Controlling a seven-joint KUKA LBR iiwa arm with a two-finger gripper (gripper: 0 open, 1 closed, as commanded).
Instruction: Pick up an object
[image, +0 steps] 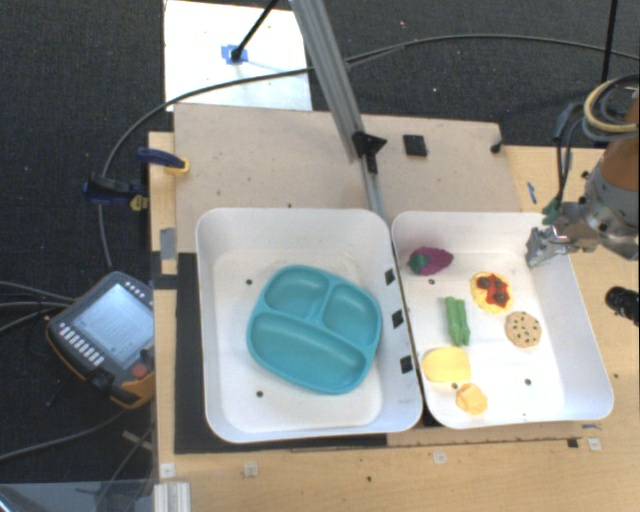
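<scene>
Toy foods (492, 291) unlabelled, tool (541, 249) beside them

Right bin (590, 380): toys clustered centre-left; open floor toward 3 and 5 o'clock. Left bin (215, 300): teal tray (315, 328) fills centre. Slanted metal pole (340, 90) crosses at 12 o'clock.
</scene>
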